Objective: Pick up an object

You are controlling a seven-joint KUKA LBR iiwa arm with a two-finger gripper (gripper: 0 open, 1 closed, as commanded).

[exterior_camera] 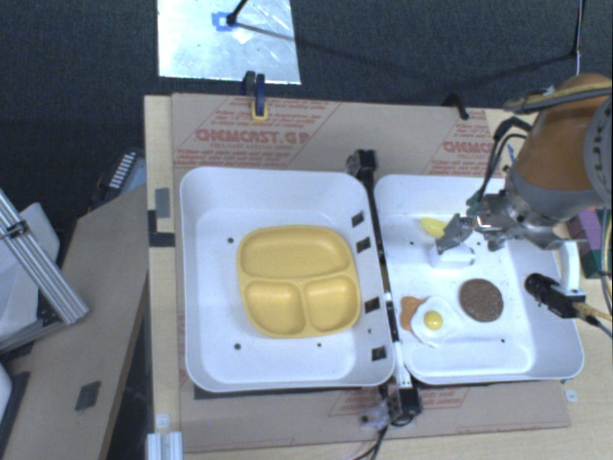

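— Over in the right bin [551,357], at its far side, a small yellow piece [433,226] lies just left of the gripper [464,238]. I judge that the nearest thing to pick.

— Are the jaws on it?

— Nothing shows between them. Whether they stand open or closed I cannot tell; the metal blurs against the white floor.

— How should the pick go, then?

— My advice: centre over the yellow piece, come straight down so one jaw lands on each side, then close before lifting. It sits low, so a shallow descent would likely miss.

— What else is in that bin?

— One brown round patty [481,300] toward the near side, and one fried egg [432,322] left of it, touching an orange piece [412,309] at the bin's left wall. Four things in all.

— And the other bin?

— The left bin [206,209] holds one yellow tray [292,281] with three compartments. Two bins on the counter [306,132], one arm [565,151] reaching in from the right.
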